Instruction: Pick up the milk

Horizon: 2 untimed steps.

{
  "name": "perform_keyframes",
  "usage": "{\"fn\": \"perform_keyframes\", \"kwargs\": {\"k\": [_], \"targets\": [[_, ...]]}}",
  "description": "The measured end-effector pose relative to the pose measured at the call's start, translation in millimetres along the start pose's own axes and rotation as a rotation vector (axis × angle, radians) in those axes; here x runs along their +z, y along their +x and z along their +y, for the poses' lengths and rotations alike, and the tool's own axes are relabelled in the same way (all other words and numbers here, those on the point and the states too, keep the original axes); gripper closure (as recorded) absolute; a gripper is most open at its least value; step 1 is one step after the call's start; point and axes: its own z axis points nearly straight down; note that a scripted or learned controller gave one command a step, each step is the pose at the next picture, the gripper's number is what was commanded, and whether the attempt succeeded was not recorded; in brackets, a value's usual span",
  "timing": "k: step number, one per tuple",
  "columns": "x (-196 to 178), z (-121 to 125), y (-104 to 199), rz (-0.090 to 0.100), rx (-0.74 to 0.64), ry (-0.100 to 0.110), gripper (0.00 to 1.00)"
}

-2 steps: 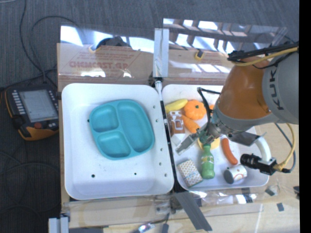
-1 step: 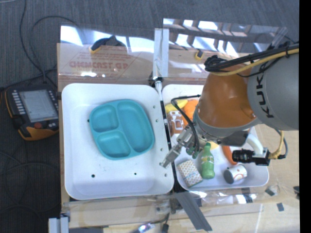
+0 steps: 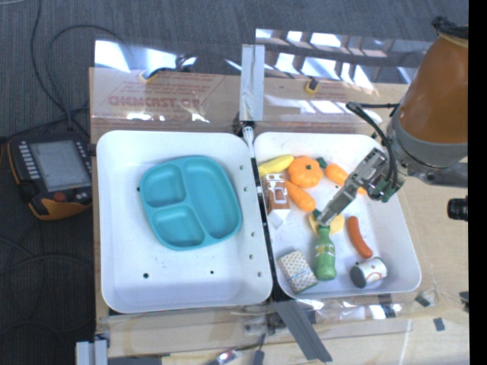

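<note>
The hand (image 3: 326,217) reaches down at a slant into the right bin (image 3: 403,242), tips just above the green bottle (image 3: 325,253); how far it's open, I cannot tell. The milk (image 3: 276,191) lies by the divider, centre frame, well apart, so no grasp yet.

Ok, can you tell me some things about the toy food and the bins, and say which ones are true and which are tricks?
1. The blue plate lies in the left bin. True.
2. The green bottle is in the left bin. False: it is in the right bin.
3. The gripper is over the right bin, just above the green bottle. True.
4. The banana lies on the blue plate. False: it is in the right bin, by the orange.
5. The sausage is green. False: it is red.
</note>
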Motion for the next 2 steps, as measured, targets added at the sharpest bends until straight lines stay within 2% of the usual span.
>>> {"fn": "perform_keyframes", "kwargs": {"k": [1, 2], "targets": [[105, 80, -24, 0.005, 0.303, 0.003, 0.0], [148, 77, 32, 0.006, 0.316, 0.005, 0.0]]}}
